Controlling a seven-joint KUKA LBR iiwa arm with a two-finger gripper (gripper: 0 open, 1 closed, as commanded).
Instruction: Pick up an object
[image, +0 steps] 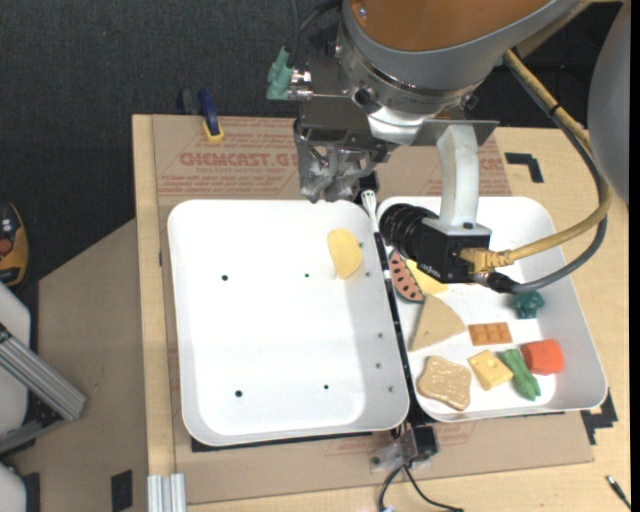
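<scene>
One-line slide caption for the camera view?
Pincer hovers above left bin's far edge near yellow piece; other toy food in right bin.

Two bins (200, 300) smooth glossy white plastic, table (240, 150) matt brown cardboard-like sheet w/ red print, gripper (335, 175) bare grey metal, arm (430, 40) glossy grey w/ orange shell, toy foods (345, 252) matt plastic or foam, floor (80, 60) dark rough carpet
</scene>
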